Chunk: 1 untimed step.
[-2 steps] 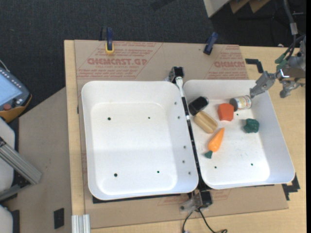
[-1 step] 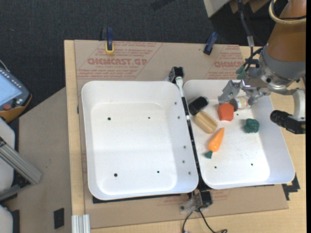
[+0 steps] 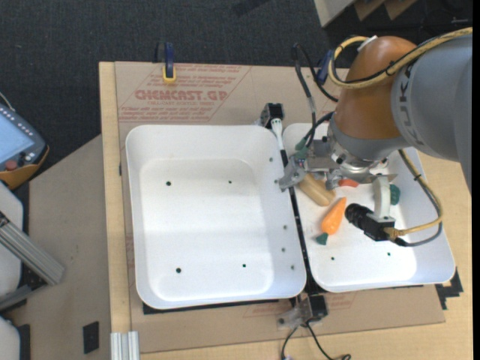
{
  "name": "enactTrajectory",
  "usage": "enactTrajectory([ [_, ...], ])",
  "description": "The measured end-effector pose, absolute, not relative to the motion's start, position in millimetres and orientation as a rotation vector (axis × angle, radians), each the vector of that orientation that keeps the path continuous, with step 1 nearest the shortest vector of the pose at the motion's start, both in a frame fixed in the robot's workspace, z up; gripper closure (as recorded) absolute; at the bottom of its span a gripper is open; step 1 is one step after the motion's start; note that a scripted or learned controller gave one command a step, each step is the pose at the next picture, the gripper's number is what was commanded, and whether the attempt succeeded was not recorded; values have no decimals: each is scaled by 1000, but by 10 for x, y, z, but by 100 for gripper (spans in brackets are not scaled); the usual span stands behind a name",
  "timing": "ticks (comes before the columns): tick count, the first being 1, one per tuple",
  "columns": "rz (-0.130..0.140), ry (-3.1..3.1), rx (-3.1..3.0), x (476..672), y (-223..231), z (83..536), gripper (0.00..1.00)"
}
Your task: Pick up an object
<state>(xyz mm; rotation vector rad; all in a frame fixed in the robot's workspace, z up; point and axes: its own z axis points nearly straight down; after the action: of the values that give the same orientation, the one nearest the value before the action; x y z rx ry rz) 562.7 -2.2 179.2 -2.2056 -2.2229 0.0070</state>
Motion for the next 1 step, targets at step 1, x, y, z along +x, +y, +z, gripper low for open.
enactTrajectory([
  [1,9,-2211,-2223,4750,-366,1842,0],
])
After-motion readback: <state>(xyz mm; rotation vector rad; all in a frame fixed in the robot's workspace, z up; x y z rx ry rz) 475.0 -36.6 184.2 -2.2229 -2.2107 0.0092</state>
